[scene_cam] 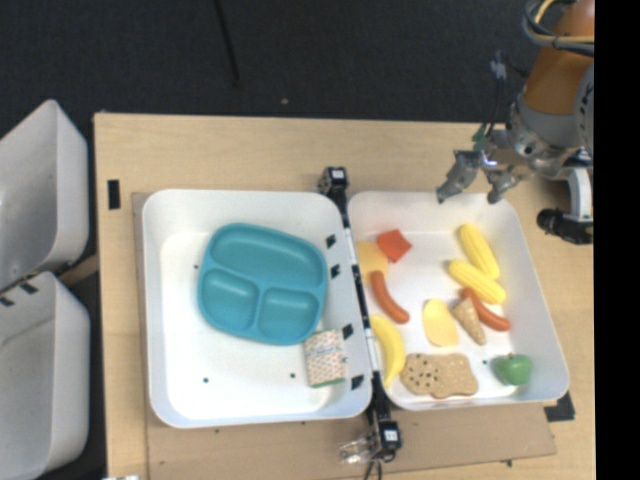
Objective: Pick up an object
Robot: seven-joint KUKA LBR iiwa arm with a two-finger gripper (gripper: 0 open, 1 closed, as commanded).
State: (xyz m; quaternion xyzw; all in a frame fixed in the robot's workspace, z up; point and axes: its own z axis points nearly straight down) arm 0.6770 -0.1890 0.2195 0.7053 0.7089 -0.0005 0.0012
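In the camera view, the gripper (470, 186) is hovering over the far rim of the right bin (535, 268), its fingers (447, 190) spread and holding nothing; the toy foods are lying below, a corn cob (478, 249) and a red block (393, 245) nearest; the left bin (170, 368) is carrying a blue plate (262, 283). To grasp well, it is probably best lowering straight over one isolated piece, straddling its narrow side before closing.
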